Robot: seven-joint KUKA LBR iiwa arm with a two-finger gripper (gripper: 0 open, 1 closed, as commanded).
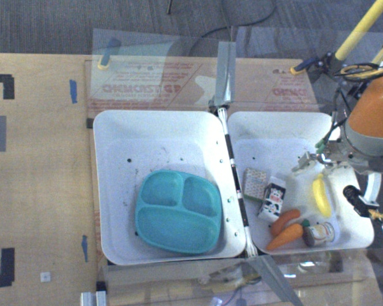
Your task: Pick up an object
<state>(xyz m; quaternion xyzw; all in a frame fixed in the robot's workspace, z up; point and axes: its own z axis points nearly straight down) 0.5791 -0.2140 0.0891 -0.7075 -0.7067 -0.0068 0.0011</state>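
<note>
The right bin [274,127] holds several small items. A yellow banana [320,196] lies near its right wall. Two orange carrots [286,229] sit at the front, with a small round jar [320,233] to their right. A black-and-white milk carton [273,198] leans next to a grid-patterned packet [255,183] by the left wall. My gripper [318,159] hangs over the right half of this bin, just behind the banana. The grey wrist and orange band [372,112] sit above it and hide part of the bin's right rim. I see nothing held in the gripper.
The left bin [115,139] carries a teal divided plate [179,212] at its front right. A metal divider [225,81] and clear plastic sheets lie behind the bins. A yellow pole [364,24] and cables stand at the back right.
</note>
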